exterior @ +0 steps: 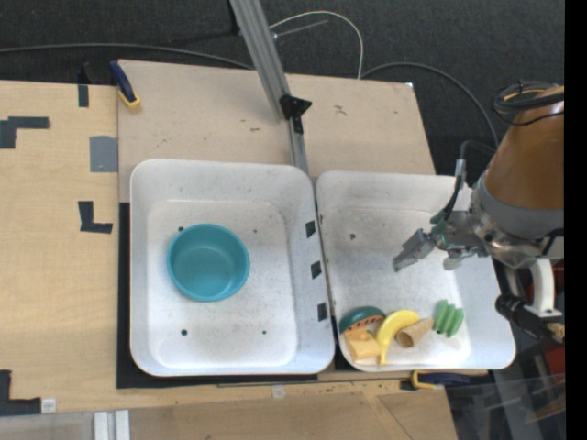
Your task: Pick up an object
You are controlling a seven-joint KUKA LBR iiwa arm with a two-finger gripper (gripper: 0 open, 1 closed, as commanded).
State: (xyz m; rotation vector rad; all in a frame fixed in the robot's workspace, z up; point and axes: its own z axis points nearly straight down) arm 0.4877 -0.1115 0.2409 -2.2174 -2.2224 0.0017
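Right now, as it looks from beside the desk (pixel 229 108):

Arm: 1 arm (pixel 527 168) reaches in from the right and leans over the right bin (pixel 367 200), presumably because that bin holds nearly all the small things worth picking.

End effector: the end effector (pixel 429 248) hangs over the middle of the right bin, its 2 fingers (pixel 410 251) spread apart with nothing between them. I judge it is open like that so it can drop over something.

Targets: a banana (pixel 396 326) lies near the bin's front edge, touching a tan cone (pixel 414 333) on its right and a tan block (pixel 363 345) on its left. A dark round lid-like piece (pixel 360 318) sits just behind the block. A green ridged piece (pixel 448 318) lies just right of the cone.

Why crowded: all 5 are bunched at the front wall, probably having slid or been dropped there. That leaves little room for the fingers between neighbours.

Bowl: 1 teal bowl (pixel 208 261) sits upright alone in the left bin (pixel 147 246), well apart from the arm.

Gap: the end effector is behind the cluster, not above any piece.

Next, I would guess: move toward the front edge and descend. The green piece looks easiest, being the least hemmed in.

Risk: fingers may nudge the neighbours or strike the bin wall.
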